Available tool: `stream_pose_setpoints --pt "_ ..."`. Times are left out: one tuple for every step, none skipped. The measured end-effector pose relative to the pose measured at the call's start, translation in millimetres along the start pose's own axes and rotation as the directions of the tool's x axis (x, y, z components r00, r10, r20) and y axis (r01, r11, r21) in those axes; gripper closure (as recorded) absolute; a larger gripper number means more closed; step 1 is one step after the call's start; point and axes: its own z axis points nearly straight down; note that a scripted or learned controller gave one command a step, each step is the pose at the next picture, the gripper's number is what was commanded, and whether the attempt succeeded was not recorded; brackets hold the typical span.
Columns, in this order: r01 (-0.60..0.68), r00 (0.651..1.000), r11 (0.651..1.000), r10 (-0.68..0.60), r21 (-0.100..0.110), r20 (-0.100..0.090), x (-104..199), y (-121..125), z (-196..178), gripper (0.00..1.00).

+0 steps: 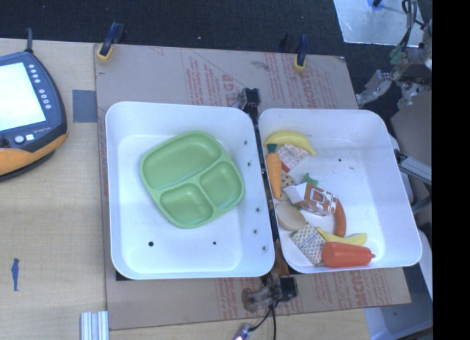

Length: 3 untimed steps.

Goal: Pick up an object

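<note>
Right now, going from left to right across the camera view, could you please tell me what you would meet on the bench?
Handheld screen → green divided plate in the left bin → carrot → sausage in the right bin.

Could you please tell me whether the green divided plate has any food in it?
Empty: the green three-compartment plastic plate in the left white bin shows bare green compartments.

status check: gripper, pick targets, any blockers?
Gripper parked off the right bin's far corner, nothing visibly held. Toy food piled along its left side. Green tray in left bin.
</note>
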Motion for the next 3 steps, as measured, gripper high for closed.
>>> stream_pose_setpoints --pt "0.002 1.000 1.000 -0.002 0.004 -0.001 74.8 3.2 147.9 0.00" --pt "0.002 1.000 1.000 -0.002 -0.003 0.003 90.8 5.7 190.2 0.00" --pt "0.001 1.000 1.000 -0.001 -0.007 0.002 37.6 -69.1 190.0 0.00"
